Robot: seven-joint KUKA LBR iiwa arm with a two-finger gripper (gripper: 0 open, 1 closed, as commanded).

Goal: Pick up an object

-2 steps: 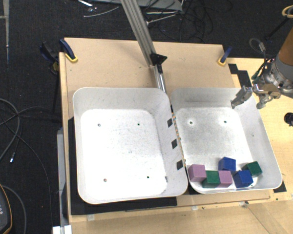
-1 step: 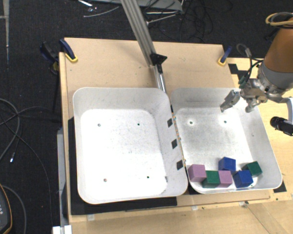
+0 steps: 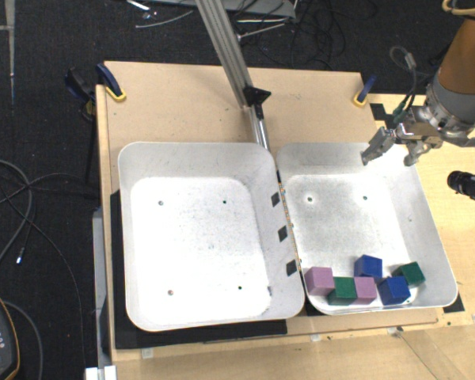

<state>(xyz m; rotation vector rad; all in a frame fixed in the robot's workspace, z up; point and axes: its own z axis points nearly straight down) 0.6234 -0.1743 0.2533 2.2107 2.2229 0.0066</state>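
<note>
Several small blocks lie clustered at the near edge of the right bin [image 3: 356,200]: a purple block [image 3: 319,279], a green one [image 3: 344,289], a pink one [image 3: 366,289], two blue ones [image 3: 369,266] [image 3: 393,290] and a dark green one [image 3: 412,273]. My gripper [image 3: 394,150] hangs over the far right corner of that bin, well away from the blocks. Its two fingers [image 3: 374,148] are spread apart with nothing between them.
The left bin [image 3: 194,232] lies beside the right one on the wooden bench. A slanted metal pole [image 3: 226,42] runs down to the gap between the bins. Clamps sit at the bench's far corners [image 3: 111,85].
</note>
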